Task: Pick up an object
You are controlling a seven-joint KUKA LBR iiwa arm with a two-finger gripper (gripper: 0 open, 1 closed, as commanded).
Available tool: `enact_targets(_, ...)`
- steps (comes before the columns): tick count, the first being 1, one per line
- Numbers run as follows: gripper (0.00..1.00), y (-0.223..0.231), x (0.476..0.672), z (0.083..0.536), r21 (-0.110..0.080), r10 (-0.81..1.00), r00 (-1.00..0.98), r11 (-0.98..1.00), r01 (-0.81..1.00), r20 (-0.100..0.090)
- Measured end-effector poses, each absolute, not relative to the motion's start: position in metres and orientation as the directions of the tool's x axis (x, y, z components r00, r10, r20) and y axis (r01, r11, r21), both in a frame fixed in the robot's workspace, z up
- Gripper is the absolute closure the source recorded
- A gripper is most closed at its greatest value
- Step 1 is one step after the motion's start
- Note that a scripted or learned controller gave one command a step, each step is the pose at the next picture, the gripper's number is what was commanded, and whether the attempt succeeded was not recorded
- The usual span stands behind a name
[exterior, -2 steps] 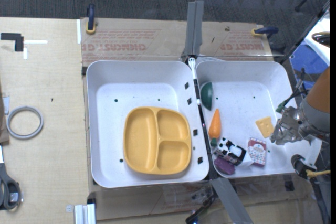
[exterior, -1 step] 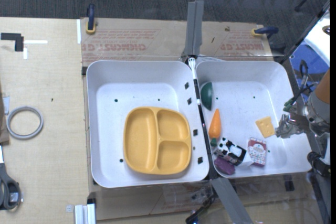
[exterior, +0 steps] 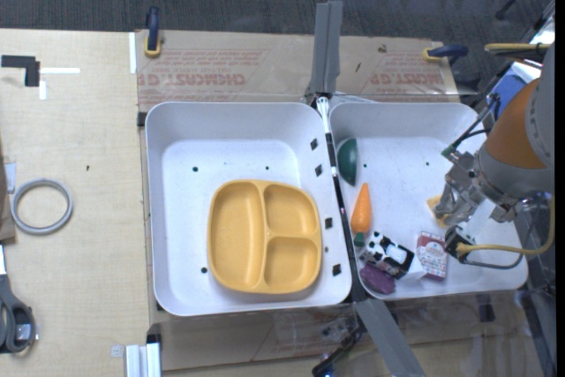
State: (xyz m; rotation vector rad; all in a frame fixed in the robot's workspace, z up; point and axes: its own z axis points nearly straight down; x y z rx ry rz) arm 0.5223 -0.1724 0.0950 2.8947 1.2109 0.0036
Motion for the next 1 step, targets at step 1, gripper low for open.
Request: enact_targets(1,1.0,-0.1942,0.5178,0.1603,-0.002,0.615,0.788,-0.788,0.615,-0.003)
